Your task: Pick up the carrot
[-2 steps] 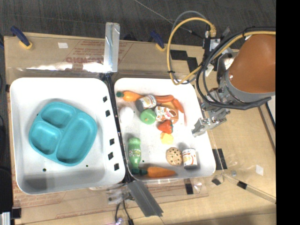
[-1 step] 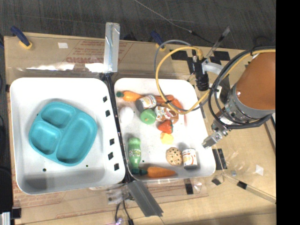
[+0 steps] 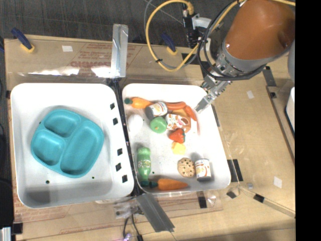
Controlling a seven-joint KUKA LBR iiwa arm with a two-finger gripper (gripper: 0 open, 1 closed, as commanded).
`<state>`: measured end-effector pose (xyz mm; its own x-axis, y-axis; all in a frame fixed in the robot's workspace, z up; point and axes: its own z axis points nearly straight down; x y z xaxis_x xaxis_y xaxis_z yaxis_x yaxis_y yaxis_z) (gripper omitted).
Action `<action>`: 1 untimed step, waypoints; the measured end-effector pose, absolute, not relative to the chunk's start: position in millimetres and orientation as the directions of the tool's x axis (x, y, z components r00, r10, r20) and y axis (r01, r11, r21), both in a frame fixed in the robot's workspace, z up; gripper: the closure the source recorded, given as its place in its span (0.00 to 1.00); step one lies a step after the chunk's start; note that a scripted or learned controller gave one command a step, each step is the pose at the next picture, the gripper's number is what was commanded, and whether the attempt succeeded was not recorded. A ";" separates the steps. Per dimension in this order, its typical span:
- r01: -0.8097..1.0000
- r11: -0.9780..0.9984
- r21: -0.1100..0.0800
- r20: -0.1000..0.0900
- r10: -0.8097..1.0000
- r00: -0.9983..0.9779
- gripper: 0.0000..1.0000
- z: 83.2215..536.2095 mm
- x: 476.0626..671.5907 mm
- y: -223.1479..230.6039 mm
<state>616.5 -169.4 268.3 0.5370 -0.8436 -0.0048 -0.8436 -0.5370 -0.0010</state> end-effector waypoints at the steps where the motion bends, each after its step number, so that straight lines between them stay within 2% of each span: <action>1: -0.845 -0.535 0.000 -0.007 -0.845 0.535 1.00 277.7 616.4 -170.4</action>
